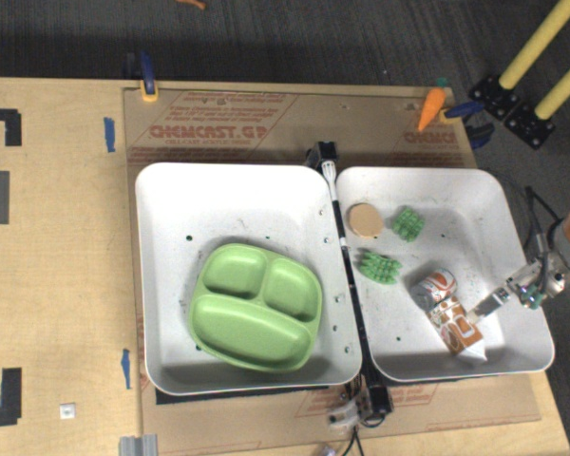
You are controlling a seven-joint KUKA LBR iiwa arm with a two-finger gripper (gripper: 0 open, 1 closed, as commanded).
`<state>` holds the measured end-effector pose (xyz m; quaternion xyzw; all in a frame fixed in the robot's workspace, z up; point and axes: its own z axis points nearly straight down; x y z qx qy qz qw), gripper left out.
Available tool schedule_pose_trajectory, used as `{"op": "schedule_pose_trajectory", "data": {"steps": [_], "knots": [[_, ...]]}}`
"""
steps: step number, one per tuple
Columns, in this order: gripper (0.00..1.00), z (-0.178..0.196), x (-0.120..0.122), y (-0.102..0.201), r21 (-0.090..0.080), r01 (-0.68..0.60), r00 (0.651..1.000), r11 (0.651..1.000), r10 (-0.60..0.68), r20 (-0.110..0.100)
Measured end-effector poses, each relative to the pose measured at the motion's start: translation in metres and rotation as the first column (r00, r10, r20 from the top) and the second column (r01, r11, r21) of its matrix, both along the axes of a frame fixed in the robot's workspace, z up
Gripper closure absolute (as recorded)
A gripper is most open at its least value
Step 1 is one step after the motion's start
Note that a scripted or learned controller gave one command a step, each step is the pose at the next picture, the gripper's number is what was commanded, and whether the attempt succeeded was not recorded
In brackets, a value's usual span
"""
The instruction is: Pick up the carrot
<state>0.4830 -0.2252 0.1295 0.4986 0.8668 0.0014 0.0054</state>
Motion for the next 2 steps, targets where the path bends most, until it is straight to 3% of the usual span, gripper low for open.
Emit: {"op": "schedule_pose_trajectory", "data": {"steps": [1, 2], "knots": [[0.0, -0.0016, 0.0022, 0.0026, 0.007, 0.112, 0.994, 0.994, -0.112, 0.002], [0.0, -0.0058, 0.0036, 0.0044, 0.017, 0.405, 0.914, 0.914, -0.405, -0.002]]}}
